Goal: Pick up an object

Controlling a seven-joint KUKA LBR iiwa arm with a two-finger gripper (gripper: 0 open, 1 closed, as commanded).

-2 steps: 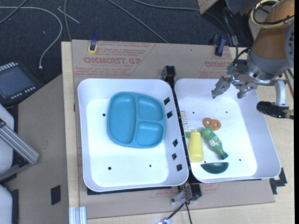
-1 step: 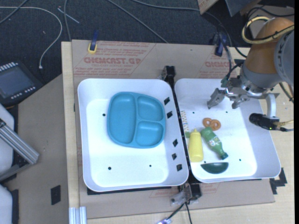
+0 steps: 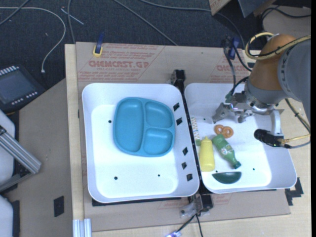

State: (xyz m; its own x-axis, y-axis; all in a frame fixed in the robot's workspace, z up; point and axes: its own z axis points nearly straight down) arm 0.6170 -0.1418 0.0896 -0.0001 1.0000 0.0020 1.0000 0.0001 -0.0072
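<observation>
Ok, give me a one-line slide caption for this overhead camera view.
KUKA arm's pincer hovers above pretzel, green bottle and yellow bottle in right bin; blue divided plate sits in left bin.

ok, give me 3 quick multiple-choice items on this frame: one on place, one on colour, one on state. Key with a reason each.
1. Where does the divided plate lie?
A. in the left bin
B. in the right bin
C. on the cardboard outside the bins

2. What colour is the squeeze bottle beside the green bottle?
A. red
B. yellow
C. white

3. How does the gripper stand to the pretzel?
A. it holds the pretzel aloft
B. it presses the pretzel flat
C. it is apart from it, over the right bin

Key: 1 A, the blue plate sits within the left bin. 2 B, its body is yellow. 3 C, bare white floor shows between gripper and pretzel.
</observation>
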